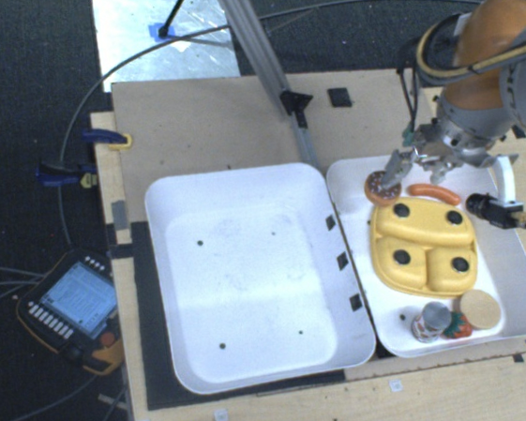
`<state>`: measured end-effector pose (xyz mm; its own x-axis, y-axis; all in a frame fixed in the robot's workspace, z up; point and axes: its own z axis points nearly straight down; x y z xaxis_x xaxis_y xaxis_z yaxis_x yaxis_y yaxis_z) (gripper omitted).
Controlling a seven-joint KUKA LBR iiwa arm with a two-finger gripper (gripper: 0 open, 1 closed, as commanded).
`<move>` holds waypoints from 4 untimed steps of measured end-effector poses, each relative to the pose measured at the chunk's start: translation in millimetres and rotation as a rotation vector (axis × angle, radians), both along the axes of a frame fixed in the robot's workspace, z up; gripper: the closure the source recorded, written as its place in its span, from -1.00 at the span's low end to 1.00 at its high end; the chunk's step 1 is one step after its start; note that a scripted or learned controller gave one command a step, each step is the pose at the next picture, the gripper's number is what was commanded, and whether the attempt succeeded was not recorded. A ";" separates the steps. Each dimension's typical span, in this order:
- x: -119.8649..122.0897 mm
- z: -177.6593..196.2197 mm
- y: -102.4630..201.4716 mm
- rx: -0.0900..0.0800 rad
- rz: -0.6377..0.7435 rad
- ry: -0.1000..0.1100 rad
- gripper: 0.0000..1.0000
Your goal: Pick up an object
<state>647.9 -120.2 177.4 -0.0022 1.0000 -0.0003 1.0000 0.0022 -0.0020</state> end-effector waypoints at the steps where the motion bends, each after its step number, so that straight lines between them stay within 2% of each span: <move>1: -2.4 -53.3 10.2 0.000 0.002 -0.001 -1.00; 2: -0.4 -38.7 9.4 -0.001 0.004 -0.008 1.00; 4: 7.6 42.3 11.1 0.000 0.004 -0.009 1.00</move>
<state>655.5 -109.2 219.7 -0.0061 1.0000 -0.0006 1.0000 0.0061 0.0066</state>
